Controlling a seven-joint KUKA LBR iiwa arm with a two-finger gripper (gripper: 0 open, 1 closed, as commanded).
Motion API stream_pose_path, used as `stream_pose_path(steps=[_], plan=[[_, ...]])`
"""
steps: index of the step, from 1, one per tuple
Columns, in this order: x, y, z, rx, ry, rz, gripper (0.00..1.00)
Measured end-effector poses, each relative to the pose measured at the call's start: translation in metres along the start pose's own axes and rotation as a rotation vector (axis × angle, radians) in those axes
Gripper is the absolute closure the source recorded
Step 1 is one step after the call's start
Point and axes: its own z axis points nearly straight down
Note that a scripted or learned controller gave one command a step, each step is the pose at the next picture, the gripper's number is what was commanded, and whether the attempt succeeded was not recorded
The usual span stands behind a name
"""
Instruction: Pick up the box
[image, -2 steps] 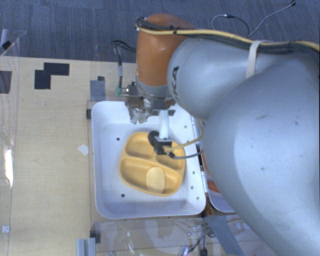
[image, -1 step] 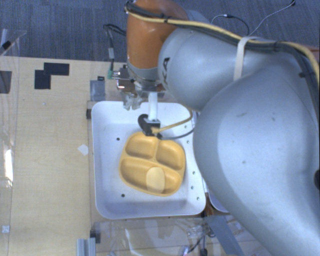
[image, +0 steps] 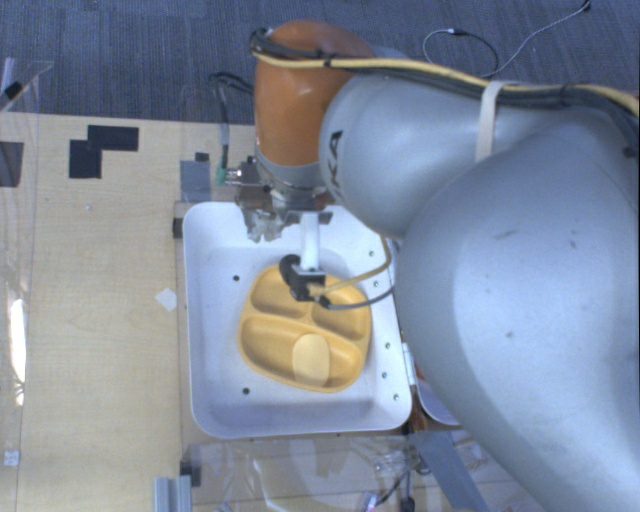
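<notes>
Camera view, looking down at a slant. Arm (image: 500, 250) comes in from the right, grey and bulky. Orange band (image: 295, 95) at top centre, just above the wrist. Wrist hangs over the far edge of the left bin (image: 215, 330).

Jaws point down at that far edge, left of the bin's middle. They read as a small grey cluster, too blurred to sort out. Apart or together: cannot tell.

Box (image: 268, 335): yellow, shallow, rounded corners. Ridges split it into three compartments, two on the far side and one long one on the near side. It lies flat on the bin floor, from the centre toward the right wall, turned a little askew to the walls. A pale oval lump (image: 310, 358) sits in the near compartment. Box lies on the camera's side of the jaws and looks apart from them.

Second bin (image: 437, 400): a sliver of white rim under the arm, lower right.

Bench (image: 100, 300): pale wood. Black patches (image: 100, 150) at its far left. A small white scrap (image: 165, 298) lies just left of the left bin. Grey carpet (image: 120, 50) beyond the bench, with a thin cable (image: 470, 45) looped on it.
</notes>
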Motion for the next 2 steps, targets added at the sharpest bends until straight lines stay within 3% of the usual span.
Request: stream_pose_path(steps=[2], plan=[[0.002,0.002,-0.024,-0.009,0.002,-0.011,1.00]])
